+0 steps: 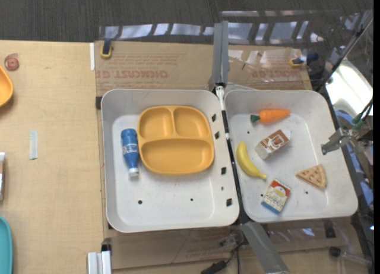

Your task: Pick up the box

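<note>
Camera view: the box [273, 144] lies tilted at centre of the right bin [332, 204], just right of the banana [249, 160] and below the carrot [270, 115]; a second small carton [276, 196] sits lower in the frame. Pincer [338, 141] at the right edge of the frame, over the bin's rim; open or closed, cannot tell. Risk, as judged: the tilted box could slip from a grasp, or the program could target the wrong carton.
</note>
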{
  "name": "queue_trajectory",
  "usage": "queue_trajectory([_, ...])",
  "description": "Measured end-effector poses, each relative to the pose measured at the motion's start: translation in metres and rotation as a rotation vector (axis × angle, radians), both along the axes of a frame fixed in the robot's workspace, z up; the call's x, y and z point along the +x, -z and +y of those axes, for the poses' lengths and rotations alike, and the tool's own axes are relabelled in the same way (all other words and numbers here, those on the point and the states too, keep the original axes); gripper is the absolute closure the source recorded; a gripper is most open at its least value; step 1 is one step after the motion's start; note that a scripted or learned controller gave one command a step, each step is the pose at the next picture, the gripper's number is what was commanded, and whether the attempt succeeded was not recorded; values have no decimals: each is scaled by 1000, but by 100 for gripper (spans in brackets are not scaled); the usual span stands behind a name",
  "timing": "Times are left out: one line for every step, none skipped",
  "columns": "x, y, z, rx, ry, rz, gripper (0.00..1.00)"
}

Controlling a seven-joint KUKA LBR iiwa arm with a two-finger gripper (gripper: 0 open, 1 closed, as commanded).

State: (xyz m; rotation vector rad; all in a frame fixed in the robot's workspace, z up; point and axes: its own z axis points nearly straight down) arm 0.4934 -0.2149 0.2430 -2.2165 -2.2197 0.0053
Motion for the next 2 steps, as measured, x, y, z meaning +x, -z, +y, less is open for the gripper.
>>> queue_trajectory([-12,110,46,0,-42,-2,0])
queue_trajectory([-16,153,114,0,-136,-3,0])
